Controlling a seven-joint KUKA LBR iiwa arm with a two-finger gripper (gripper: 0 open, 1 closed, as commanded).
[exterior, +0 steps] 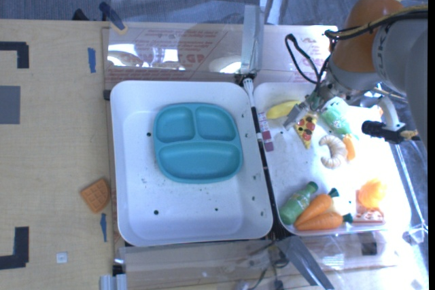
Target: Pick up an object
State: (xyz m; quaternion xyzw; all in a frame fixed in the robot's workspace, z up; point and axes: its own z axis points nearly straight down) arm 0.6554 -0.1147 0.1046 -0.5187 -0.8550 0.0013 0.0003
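My gripper [303, 112] hangs low over the back left part of the right bin [285, 166], below the orange band of the arm [363, 34]. Just left of it lies a yellow banana [281, 109]. A small red and yellow packet [307, 130] sits right under its tip, and a green and white toy [336, 117] lies to its right. I cannot make out anything held in the gripper. Further forward lie a pale shrimp-shaped toy [332, 151], a green bottle [298, 204] and carrots [319, 214].
An orange fruit [370, 192] and a red and white piece [369, 216] lie at the right bin's front right. The left bin [136, 207] holds a blue divided plate [197, 142]. A waffle toy [96, 195] lies on the bench outside the bins.
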